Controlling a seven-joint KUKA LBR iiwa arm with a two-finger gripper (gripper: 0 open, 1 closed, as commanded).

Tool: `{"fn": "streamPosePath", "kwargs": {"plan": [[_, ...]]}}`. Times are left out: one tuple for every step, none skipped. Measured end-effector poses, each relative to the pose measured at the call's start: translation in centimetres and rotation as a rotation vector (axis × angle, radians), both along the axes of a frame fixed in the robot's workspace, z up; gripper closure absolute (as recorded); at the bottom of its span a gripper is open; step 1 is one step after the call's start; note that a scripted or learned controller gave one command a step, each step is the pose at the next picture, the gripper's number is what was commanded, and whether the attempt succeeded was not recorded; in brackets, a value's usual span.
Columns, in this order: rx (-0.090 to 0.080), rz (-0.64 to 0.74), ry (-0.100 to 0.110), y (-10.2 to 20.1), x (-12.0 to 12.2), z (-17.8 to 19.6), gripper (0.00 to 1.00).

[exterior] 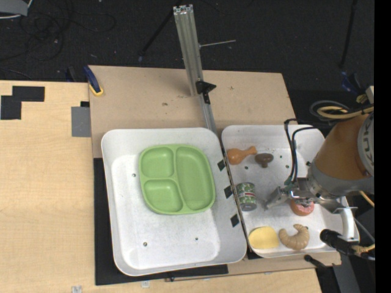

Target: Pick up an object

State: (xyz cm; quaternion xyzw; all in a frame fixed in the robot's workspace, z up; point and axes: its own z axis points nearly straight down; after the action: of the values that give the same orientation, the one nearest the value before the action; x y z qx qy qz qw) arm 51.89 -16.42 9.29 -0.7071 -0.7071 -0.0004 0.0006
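Yellow lemon-ish thing [264, 237] and tan croissant toy [295, 236] sit nearest, tool [292, 196] crowds the red piece [302, 207] (grip state: can't tell), so it could nudge it away.

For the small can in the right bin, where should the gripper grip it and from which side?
Grip the can across its round side wall, coming down from above. It seems to stand upright with bare floor to its right, though the bin wall is close on its left.
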Motion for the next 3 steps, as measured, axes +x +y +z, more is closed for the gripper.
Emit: {"fn": "streamPosePath", "kwargs": {"plan": [[-0.014,-0.005,-0.013,-0.5,0.2,1.5,1.0],[-0.002,-0.004,-0.001,-1.2,0.1,5.8,1.0],[-0.002,0.002,-0.003,-0.2,0.3,10.7,1.0]]}}
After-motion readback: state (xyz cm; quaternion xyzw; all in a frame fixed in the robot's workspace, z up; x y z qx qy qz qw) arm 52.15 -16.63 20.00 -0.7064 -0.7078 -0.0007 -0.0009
